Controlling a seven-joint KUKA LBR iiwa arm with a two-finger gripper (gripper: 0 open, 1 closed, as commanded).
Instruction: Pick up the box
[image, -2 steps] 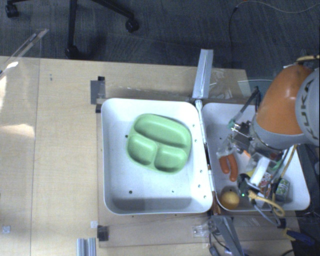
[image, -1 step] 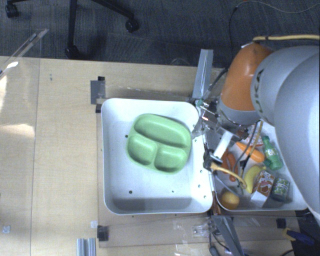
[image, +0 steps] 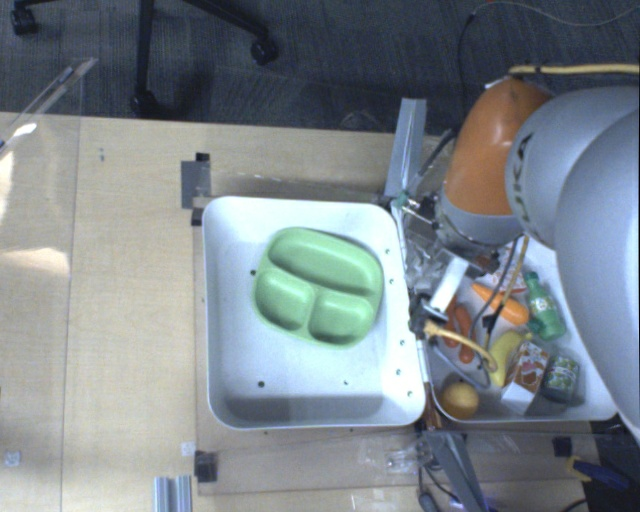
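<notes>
On the left, the wooden table (image: 100, 300) is bare of objects, and on it stands the left white bin (image: 225, 390), which holds a green tray with three compartments (image: 318, 287) lying a little toward the back of this bin. To the right of it is the right bin (image: 590, 405), and my arm (image: 560, 150) reaches over it from the right side, with the orange band above the wrist. My end effector (image: 440, 290) hangs low at the left part of this bin, near the wall between the two bins; I cannot tell how it stands or if it has anything. Under and beside it lie mixed objects: a yellow round fruit (image: 460, 399), a banana (image: 503, 352), a green bottle (image: 543, 308). The box (image: 527, 372), small and with a colourful print, lies near the front of the right bin, just beside the banana.
</notes>
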